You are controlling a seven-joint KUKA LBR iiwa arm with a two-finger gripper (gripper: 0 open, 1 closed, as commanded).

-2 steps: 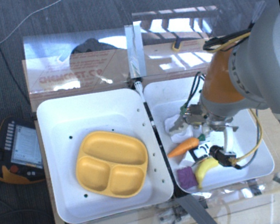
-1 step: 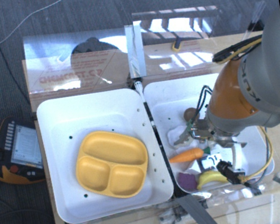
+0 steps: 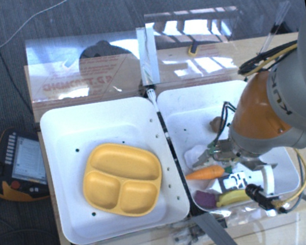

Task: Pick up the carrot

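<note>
From my seat the biggest things are the two white bins: the left bin (image 3: 61, 164) and the right bin (image 3: 191, 103), butted together along a dark seam. Over the right bin hangs the grey arm (image 3: 289, 95), its orange band (image 3: 257, 112) bright, covering much of that bin's far-right side. I can read part of "KU" in black on the orange band; the rest curves out of sight.

In the left bin sits a yellow three-compartment tray (image 3: 122, 179), well apart from the carrot (image 3: 205, 173).

Behind both bins I see clear plastic sheeting (image 3: 96, 64) with faint reddish print I can't read. Left of the left bin, on the carpet, lies the teach pendant (image 3: 20, 166), orange-edged with a lit screen.

Now the small stuff. The carrot is in the right bin, near the seam, lying crosswise, orange with a green stub toward the arm. The gripper (image 3: 224, 156) is right at that stub end; I can't tell how it stands. Just below the carrot: a purple item (image 3: 206, 199), maybe an eggplant, touching a yellow banana (image 3: 232, 197). Above it, a pale crumpled thing (image 3: 195, 155).
</note>
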